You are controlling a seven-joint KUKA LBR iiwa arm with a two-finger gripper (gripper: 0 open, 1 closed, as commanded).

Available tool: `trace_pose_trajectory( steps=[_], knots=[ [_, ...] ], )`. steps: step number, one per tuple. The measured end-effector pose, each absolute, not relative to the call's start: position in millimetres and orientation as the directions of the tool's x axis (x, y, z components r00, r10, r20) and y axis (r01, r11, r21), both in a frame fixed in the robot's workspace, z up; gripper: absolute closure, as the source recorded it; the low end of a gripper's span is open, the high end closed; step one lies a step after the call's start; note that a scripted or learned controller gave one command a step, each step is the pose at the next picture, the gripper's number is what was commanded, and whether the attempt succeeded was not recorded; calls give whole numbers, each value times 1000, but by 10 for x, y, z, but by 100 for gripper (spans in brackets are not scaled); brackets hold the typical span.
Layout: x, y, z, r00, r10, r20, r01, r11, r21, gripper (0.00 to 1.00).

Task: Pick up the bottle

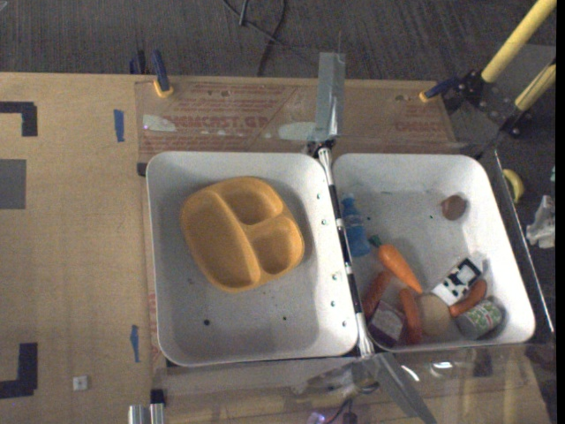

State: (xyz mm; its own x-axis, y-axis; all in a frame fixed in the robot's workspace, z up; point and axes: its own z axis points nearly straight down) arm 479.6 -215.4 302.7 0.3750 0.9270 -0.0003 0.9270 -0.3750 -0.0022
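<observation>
While the bottle (354, 228) is lying against the right bin's (415, 177) left wall, long axis running along that wall, the gripper's state can't be told. Since the arm is coming in from the right, I'd expect a reach across the carrot (399, 268).

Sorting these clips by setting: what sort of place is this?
Probably a robotics lab bench: two shallow white bins clamped to a plywood top, toy food such as a carrot, cables on the floor.

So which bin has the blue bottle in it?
The right bin. The blue bottle lies along its left wall, above the carrot; the left bin has a yellow divided plate.
</observation>
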Motion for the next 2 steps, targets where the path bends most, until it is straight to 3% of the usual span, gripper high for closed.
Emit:
trace_pose_trajectory(
  steps=[1, 2],
  knots=[
    [4799, -2038, 2926, 701, 713, -1, 713, -701, -4, 100],
    [4795, -2114, 2775, 189, 982, 1, 982, -189, -2, 100]
  ],
)
